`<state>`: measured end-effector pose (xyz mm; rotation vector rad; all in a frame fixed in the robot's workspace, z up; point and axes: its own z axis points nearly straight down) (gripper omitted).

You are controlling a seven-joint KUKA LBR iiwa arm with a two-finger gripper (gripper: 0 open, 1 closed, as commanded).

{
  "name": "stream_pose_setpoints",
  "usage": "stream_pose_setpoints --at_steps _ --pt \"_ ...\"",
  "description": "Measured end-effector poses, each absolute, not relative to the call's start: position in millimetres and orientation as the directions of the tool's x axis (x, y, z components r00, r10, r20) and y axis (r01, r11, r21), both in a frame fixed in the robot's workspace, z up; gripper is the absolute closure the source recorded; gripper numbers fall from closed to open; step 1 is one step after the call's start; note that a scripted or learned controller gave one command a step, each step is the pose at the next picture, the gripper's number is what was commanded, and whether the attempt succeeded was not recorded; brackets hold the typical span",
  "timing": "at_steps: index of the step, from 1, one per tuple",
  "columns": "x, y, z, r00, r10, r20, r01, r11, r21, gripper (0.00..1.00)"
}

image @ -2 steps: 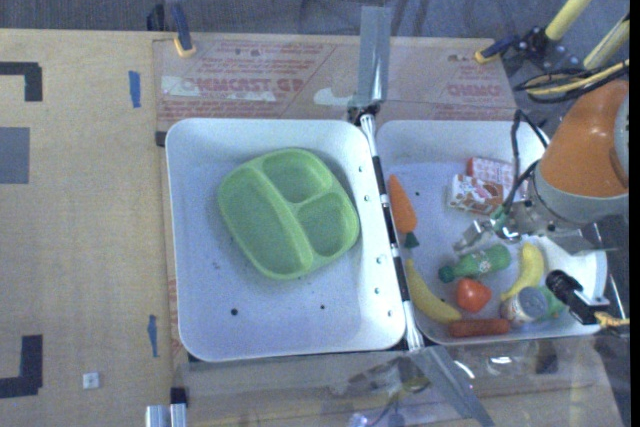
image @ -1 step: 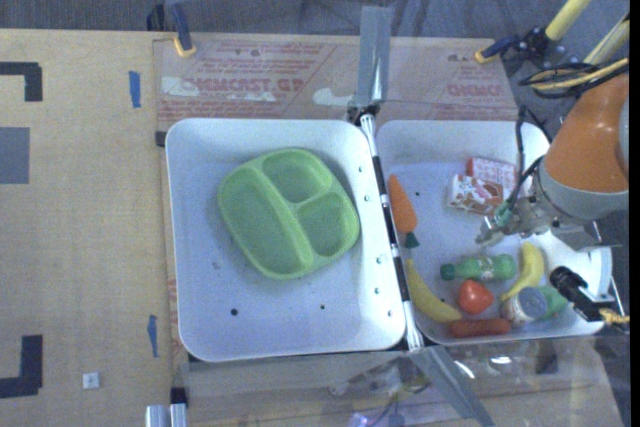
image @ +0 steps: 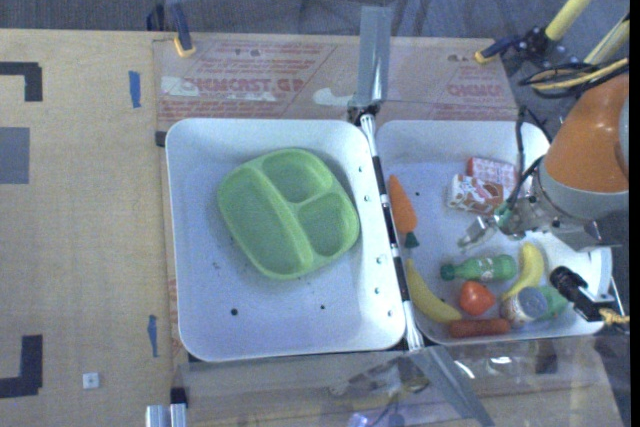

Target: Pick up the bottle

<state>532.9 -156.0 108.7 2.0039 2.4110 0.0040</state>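
While the arm [image: 590, 150] leans in from the right, its grey body and orange band hang over the far right corner of the right bin [image: 430, 150], and the gripper [image: 487, 227] points down and leftward into that bin. Its metal fingers sit just above the bottle [image: 482, 268], near the cap end of it but apart from it, with nothing between them; from this angle I cannot tell how wide they stand.

That bottle is small and green, lying on its side across the middle of the right bin, its neck pointing left. Just beyond it, on the near side, a red tomato [image: 476, 297] rests against a long banana [image: 428, 295] that curves along the bin's left wall toward the near edge. A second, shorter banana [image: 530, 267] lies just right of the bottle, and a sausage [image: 478, 326] stretches along the near rim. A carrot [image: 402, 207] lies close to the left wall, farther back, with a red and white carton [image: 480, 183] toward the far side. A small jar [image: 527, 305] sits near the right corner.

Left of all this, the left bin [image: 200, 295] carries a green divided plate [image: 290, 212], tilted a little askew, sitting roughly in its middle
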Motion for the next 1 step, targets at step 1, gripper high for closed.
stream_pose_setpoints --at_steps 1 --pt "483.6 -163.2 89.3 0.046 0.999 -0.001 0.999 -0.046 0.013 0.00"
